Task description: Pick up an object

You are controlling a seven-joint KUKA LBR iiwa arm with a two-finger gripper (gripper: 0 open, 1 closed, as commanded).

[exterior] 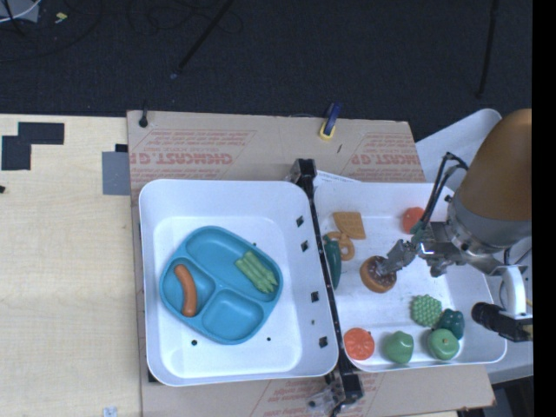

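One grey arm [486, 207] reaches from the right, its gripper [388, 266] low over a brown chocolate-frosted toy doughnut [377, 276]; finger opening unclear, cardboard lettering unreadable.

I think I am working in a robotics lab, not in a home or a kitchen. The arm [499, 176] stands at a bench [61, 268] of pale wood, and two white bins [165, 207] are placed on a brown cardboard sheet [226, 150] with printed letters. A blue clamp [329, 122] holds the cardboard at its far edge. Behind the bench the floor is dark carpet [261, 42], and loose cables [26, 7] lie on it. The food in the bins looks like plastic toys [426, 309], in bright colours. A blue tray [221, 283] with compartments holds a toy sausage [186, 289].
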